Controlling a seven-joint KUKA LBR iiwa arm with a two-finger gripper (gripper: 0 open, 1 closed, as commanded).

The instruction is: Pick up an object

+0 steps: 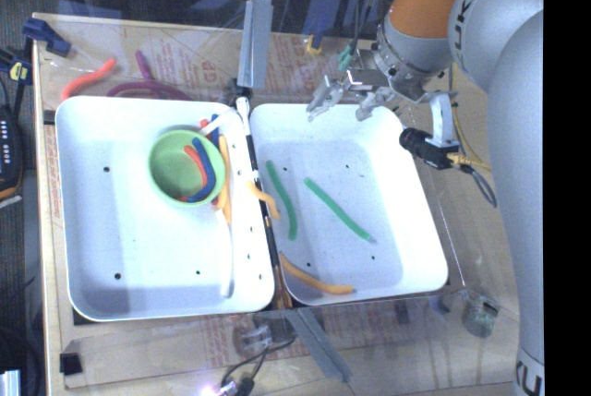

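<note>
Two green strips (338, 210) are lying loose mid-bin in the right bin (420, 228), easy picks. I am holding my tool (349, 101) spread open and carrying nothing over that bin's twelve o'clock rim, clear above everything.

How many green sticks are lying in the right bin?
2. One curved green stick lies near the left wall of the right bin. One straight green stick lies slanted near the bin's middle. An orange stick lies by the front wall; none seems hidden.
</note>
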